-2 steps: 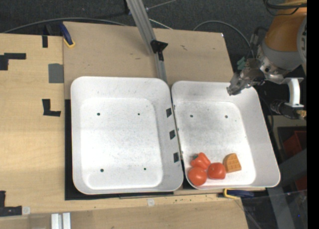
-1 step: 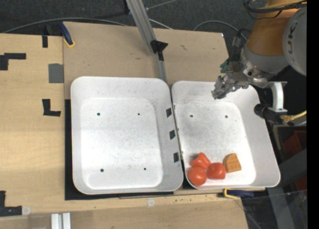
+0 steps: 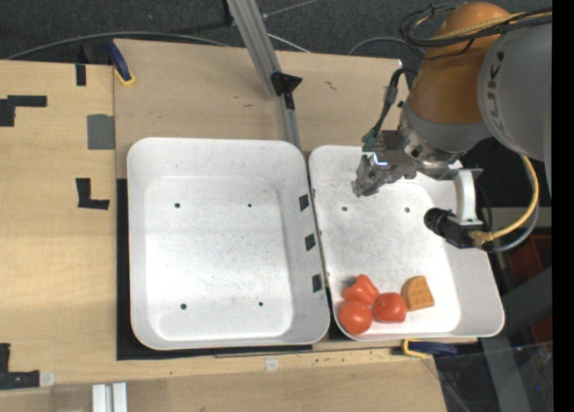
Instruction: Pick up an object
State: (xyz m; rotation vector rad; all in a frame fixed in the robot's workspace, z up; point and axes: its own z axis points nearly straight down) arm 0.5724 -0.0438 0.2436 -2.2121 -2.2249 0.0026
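In the right bin (image 3: 395,222), near its front edge, lie three red tomato-like pieces (image 3: 368,302) close together and a small orange waffle-like block (image 3: 417,293) to their right. My gripper (image 3: 366,182) hangs over the back left part of the right bin, well away from those objects. I see nothing between its fingers, which look close together.
The left bin (image 3: 215,240) stands beside the right one, their walls touching in the middle. A grey metal pole (image 3: 260,38) slants over the bench behind the bins. A black cable fitting (image 3: 448,223) sticks out beside the wrist over the right bin.
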